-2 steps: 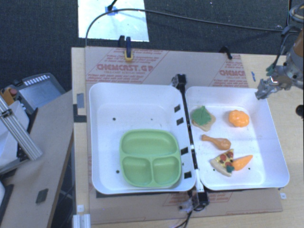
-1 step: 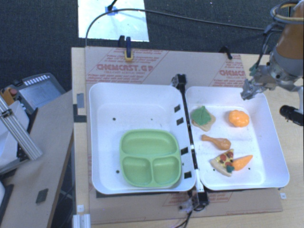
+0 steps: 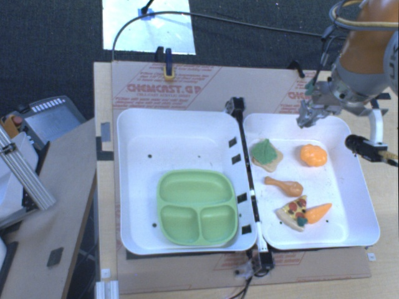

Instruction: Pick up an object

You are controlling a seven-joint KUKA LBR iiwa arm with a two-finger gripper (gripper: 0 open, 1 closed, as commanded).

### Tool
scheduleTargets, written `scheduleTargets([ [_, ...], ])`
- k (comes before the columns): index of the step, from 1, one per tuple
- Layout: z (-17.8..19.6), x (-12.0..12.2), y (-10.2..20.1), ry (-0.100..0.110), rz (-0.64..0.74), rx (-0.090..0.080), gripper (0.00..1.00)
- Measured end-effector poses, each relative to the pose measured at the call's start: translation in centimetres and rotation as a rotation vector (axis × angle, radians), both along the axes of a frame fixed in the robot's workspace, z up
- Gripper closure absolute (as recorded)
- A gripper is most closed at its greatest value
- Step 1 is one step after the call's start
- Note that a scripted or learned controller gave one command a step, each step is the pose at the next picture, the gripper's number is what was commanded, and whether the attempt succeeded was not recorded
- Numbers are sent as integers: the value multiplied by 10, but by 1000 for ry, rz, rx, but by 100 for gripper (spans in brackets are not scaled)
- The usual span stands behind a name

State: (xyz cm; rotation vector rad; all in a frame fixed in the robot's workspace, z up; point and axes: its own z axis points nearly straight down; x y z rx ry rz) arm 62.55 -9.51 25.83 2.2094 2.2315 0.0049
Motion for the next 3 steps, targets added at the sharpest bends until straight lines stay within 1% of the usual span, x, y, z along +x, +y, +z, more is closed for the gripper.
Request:
scheduleTargets([
  [1,5,3,56,1,0,1,100],
  [2,-12,5,107,3,0,1,100],
  [3,-27,13,163,2,0,1,100],
])
